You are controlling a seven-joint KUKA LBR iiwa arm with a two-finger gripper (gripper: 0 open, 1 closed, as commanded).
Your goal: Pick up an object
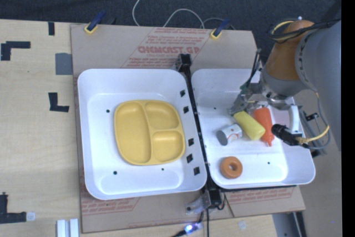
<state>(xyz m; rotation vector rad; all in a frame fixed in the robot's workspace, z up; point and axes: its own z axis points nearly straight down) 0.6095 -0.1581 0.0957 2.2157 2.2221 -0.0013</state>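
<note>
In the right bin [277,172] lie a yellow block [249,125], an orange-red carrot-like piece [264,122] touching its right side, a small grey and white item [228,134] to its left, and a brown doughnut [231,167] near the front wall. My gripper [245,104] hangs over the back half of this bin, just above and behind the yellow block. Its tip is dark and small from here. The grey arm with its orange band [284,61] comes in from the right.
The left bin [94,91] holds a yellow divided plate [149,131]. A black divider [191,119] runs between the two bins. Both sit on a cardboard sheet [166,44], with a white cable [183,15] looping behind.
</note>
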